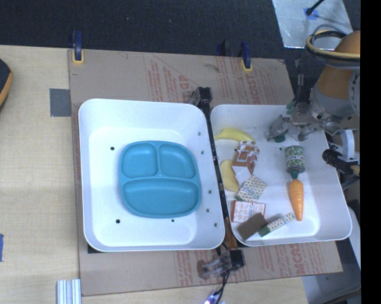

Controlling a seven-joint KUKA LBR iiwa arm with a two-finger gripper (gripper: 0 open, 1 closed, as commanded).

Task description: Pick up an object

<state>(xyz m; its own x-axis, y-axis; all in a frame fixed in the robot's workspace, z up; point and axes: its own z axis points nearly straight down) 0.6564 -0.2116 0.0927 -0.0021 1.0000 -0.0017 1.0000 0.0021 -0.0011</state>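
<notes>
Two shallow white bins sit side by side on the table (32, 170), on a sheet of cardboard (146, 75). The left bin (95, 119) holds one thing: a blue divided plate (160, 178), lying flat near the middle with its three compartments facing up.

The right bin (333, 223) carries a scatter of small items. A banana (234, 134) lies near its upper left corner, and a pale yellow piece (228, 175) rests against the left wall below it. Just beside these is a brown and white packet (245, 156), then a checked packet (251, 188) and a red and white carton (248, 210). A dark brown block (251, 227) lies at the front edge, touching a small bar (277, 223). A carrot (295, 198) points toward the front, with a small green-capped bottle (295, 159) just behind it.

The gripper (293, 126) hangs over the back of the right bin, its fingers spread apart and grasping nothing, just behind the bottle.
</notes>
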